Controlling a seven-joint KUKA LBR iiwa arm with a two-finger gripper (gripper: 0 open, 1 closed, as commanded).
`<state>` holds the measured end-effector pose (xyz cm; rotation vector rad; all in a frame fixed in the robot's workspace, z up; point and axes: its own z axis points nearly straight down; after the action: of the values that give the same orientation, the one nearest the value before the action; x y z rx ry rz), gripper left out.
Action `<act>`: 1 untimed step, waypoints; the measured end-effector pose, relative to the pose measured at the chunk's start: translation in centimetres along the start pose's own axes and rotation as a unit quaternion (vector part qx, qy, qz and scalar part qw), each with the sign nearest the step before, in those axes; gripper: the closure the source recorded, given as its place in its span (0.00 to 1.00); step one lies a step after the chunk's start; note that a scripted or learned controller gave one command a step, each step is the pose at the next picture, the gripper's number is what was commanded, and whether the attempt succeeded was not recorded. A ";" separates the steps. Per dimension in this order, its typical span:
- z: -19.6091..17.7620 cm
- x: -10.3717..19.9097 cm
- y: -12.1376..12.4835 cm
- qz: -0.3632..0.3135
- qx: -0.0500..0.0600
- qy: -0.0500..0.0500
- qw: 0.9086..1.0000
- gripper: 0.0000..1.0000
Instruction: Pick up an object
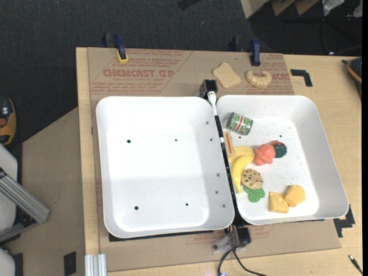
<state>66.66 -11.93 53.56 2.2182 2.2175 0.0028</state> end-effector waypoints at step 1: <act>-1.2 0.0 0.1 0.000 -0.003 -0.001 1.000 1.00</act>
<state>66.71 -11.91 54.72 2.2135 2.2131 0.0068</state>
